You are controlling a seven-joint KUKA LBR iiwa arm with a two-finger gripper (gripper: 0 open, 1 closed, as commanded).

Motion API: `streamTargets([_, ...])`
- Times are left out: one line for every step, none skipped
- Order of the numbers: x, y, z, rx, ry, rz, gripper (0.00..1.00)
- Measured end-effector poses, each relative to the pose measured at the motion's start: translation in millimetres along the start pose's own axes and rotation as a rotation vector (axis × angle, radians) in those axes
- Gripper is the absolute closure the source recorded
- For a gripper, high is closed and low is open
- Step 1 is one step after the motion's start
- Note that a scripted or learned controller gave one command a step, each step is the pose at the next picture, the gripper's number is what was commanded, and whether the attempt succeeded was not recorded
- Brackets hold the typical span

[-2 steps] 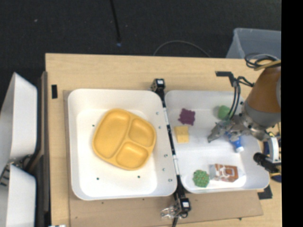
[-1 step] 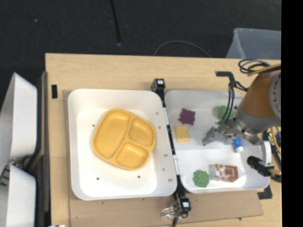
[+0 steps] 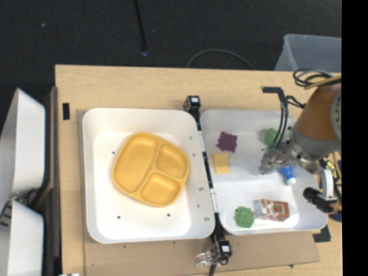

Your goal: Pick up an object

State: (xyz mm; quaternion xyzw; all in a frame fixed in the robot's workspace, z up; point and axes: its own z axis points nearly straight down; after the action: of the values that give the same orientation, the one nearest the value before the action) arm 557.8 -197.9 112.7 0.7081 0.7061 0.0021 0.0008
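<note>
Yellow plastic divided plate (image 3: 150, 168) lies in the left white bin (image 3: 103, 223). In the right white bin (image 3: 241, 125), the grey arm's gripper (image 3: 275, 163) sits low by a small blue object (image 3: 287, 175); whether it grips anything cannot be told. Around it lie a purple toy (image 3: 227, 142), yellow block (image 3: 221, 163), green ball (image 3: 269, 135), green bumpy toy (image 3: 244, 217) and brown-white packet (image 3: 272, 210).

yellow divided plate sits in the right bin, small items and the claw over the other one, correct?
Not quite. The yellow divided plate sits in the left bin, not the right one. The camera view shows it there. The rest holds: the small items, such as the purple piece and the yellow block, lie in the right bin, with the claw over it.
</note>
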Motion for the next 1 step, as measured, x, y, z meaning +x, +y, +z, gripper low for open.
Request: streamTargets([-9.6, -1.3, -48.1, -0.002, -0.005, 0.005, 1.00])
